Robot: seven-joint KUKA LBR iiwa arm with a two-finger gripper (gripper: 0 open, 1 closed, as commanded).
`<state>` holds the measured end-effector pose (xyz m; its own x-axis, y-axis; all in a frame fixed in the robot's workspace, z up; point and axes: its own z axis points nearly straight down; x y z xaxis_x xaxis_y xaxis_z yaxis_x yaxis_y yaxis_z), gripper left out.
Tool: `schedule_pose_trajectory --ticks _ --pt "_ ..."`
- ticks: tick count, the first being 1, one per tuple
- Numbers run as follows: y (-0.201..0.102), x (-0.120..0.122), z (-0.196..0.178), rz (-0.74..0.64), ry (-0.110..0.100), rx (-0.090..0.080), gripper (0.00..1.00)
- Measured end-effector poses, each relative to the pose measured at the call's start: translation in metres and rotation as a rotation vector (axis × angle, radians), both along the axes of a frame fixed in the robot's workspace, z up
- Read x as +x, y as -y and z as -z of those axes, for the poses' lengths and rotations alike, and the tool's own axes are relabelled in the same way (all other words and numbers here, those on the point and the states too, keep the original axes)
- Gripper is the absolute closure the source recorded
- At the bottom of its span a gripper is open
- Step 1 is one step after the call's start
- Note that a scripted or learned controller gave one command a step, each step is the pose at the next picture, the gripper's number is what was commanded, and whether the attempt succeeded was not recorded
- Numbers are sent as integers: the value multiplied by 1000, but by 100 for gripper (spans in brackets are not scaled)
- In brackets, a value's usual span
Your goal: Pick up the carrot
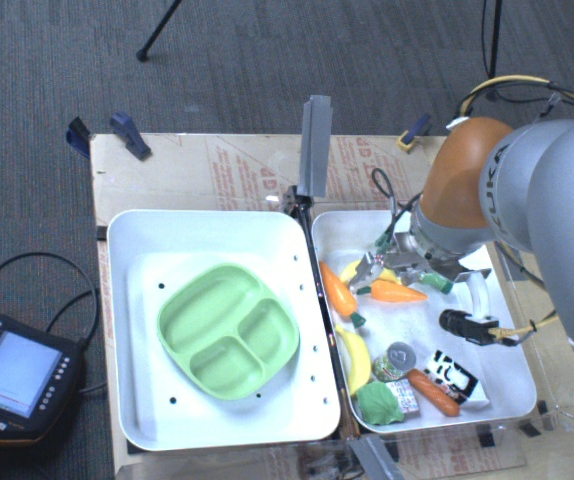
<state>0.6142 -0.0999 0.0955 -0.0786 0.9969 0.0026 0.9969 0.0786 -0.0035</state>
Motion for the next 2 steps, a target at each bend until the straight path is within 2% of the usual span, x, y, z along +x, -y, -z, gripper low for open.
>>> schedule_pose_trajectory --ticks 1,2 --pt "7 -34 11 1 -3 0 0" --pt "9 -34 4 8 -7 3 100"
